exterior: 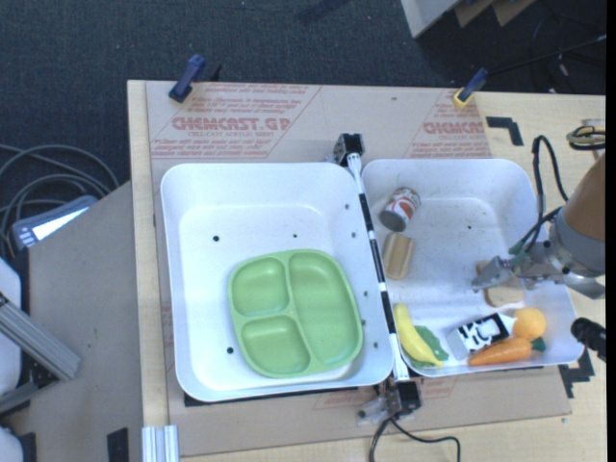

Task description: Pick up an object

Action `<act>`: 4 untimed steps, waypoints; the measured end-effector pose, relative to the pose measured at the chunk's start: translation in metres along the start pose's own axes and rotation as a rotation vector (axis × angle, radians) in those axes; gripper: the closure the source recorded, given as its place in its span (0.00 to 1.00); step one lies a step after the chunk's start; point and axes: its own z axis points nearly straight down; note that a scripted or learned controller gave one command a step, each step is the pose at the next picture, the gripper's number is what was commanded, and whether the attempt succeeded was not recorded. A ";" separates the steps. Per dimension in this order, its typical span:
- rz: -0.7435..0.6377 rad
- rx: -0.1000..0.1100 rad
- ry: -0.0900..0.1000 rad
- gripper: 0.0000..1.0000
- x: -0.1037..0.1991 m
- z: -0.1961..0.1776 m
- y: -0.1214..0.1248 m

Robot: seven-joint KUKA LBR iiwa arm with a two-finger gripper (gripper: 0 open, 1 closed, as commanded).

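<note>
We start at the gripper (488, 274), low in the right bin (452, 176), its metal tip pointing toward the bin's middle. It is small and blurred here, and we cannot tell how it is set. Nothing shows in its grasp. Just below it a pale tan block (503, 296) peeks out, partly covered by the tool, so we cannot name it.

Behind the gripper the arm (580, 234) comes in from the right, nearly level, cut off by the picture's edge; we catch only the grey wrist and a bit of tan body.

Moving outward, the front of this bin is crowded. An orange ball (529, 323) sits just beside a carrot (500, 352), and a black-and-white item (483, 332) touches the carrot's upper side; its print is too small for us to read. At the front left corner lies a banana (414, 335) with something green against it. Farther back, along the left wall, a tan cylinder (397, 255) lies below a tipped can (400, 208).

Across the divider, the left bin (192, 219) holds a green divided plate (294, 312), well apart from the gripper.
</note>
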 end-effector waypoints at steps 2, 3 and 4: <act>-0.003 0.002 0.005 0.00 0.056 0.022 0.010; -0.002 0.006 0.004 0.00 0.022 -0.059 0.013; -0.001 0.011 0.007 0.00 0.051 0.014 -0.028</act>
